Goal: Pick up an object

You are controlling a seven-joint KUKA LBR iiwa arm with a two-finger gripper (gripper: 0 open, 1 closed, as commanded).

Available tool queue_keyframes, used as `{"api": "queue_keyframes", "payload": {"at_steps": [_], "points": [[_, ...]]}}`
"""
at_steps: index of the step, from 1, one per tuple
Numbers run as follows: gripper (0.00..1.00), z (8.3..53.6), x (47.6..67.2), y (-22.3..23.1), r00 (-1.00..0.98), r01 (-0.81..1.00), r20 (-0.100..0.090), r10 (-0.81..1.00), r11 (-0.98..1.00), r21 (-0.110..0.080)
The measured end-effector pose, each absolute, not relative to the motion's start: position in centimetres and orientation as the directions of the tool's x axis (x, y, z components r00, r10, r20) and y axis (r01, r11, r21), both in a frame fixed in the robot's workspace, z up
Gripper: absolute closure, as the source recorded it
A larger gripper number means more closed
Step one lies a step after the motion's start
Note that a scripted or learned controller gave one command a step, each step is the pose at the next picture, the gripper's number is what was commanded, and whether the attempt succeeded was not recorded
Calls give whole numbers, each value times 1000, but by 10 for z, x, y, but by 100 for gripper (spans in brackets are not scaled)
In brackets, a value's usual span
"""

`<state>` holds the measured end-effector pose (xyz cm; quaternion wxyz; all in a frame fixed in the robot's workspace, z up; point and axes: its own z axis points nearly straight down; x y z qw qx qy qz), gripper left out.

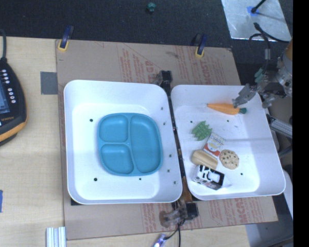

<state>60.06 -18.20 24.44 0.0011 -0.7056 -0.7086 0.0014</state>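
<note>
In the right bin (pixel 257 153) lie an orange carrot (pixel 224 108), a green leafy piece (pixel 201 130), a small orange-and-white packet (pixel 214 143), a bread roll (pixel 204 158), a cookie (pixel 229 159) and a black-and-white packet (pixel 210 177). My gripper (pixel 256 96) hangs over the bin's far right corner, just right of the carrot's green end. Its fingers are spread open and nothing is between them.
The left bin (pixel 82 107) holds a blue divided plate (pixel 130 143). A teach pendant (pixel 2 102) lies on the bench at the far left. Clamps (pixel 198 44) hold the cardboard sheet at the back.
</note>
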Motion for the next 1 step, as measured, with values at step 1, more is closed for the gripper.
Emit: {"api": "queue_keyframes", "payload": {"at_steps": [1], "points": [[0, 168, 641, -186, -8, 1000, -1, 1000, 8, -6]]}}
